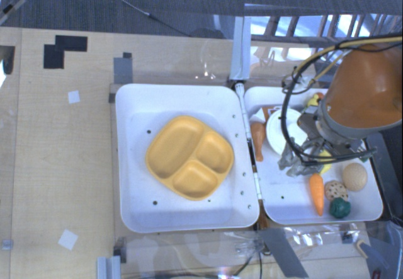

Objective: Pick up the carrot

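camera view, looking down at a slant on a pale wooden bench [56, 164] bearing two shallow white bins side by side. the landmark here is the right bin [277, 199]. to its left, touching along a shared edge, sits the left bin [135, 208], and in the middle of that bin lies a yellow plate with three compartments [190, 156], turned at an angle.

inside the right bin, a carrot [317, 194] lies near the front, its thick end pointing toward the back and its tip toward the front rim. just to its right sit a speckled cookie [335, 190], a pale egg-shaped item [355, 177] and a dark green item [340, 208], all clustered in the bin's front right corner. along the bin's left wall lies a second, longer orange-brown vegetable [257, 140]. a white round dish [277, 133] rests toward the back of the bin.

the grey arm with its orange band [368, 89] reaches in from the right and hangs over the right bin. the gripper [296, 164] sits just behind and left of the carrot's thick end. whether its fingers are open or closed cannot be told, and nothing is seen between them.
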Robot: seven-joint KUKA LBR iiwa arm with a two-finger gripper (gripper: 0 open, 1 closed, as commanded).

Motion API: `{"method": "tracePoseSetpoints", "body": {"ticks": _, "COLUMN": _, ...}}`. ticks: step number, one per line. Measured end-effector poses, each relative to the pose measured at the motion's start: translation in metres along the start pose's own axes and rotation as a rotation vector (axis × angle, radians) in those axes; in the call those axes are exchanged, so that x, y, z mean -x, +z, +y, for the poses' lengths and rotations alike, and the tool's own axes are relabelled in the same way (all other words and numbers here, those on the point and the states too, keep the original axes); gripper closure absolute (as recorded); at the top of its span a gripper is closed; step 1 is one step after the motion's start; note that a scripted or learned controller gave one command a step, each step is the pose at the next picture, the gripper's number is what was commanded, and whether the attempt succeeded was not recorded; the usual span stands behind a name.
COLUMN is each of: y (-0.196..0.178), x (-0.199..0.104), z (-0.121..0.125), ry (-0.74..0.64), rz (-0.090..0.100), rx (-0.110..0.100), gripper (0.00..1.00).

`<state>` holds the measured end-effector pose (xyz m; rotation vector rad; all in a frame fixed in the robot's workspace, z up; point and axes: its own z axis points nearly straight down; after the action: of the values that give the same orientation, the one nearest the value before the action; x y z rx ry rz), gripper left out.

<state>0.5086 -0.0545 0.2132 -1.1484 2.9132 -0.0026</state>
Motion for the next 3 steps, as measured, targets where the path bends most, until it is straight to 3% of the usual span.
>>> {"method": "tracePoseSetpoints", "body": {"ticks": 1, "y": 0.036, "x": -0.063, "z": -0.048, "ry": -0.259, "rz": 0.004, "rx": 0.001, "gripper": 1.0}}
{"method": "tracePoseSetpoints", "body": {"ticks": 2, "y": -0.002, "x": -0.039, "z": -0.014, "ry": -0.561, "rz": 0.001, "rx": 0.0, "gripper": 1.0}}
{"method": "tracePoseSetpoints", "body": {"ticks": 3, "y": 0.011, "x": -0.019, "z": 0.009, "ry": -1.045, "rz": 0.0, "rx": 0.003, "gripper": 1.0}}
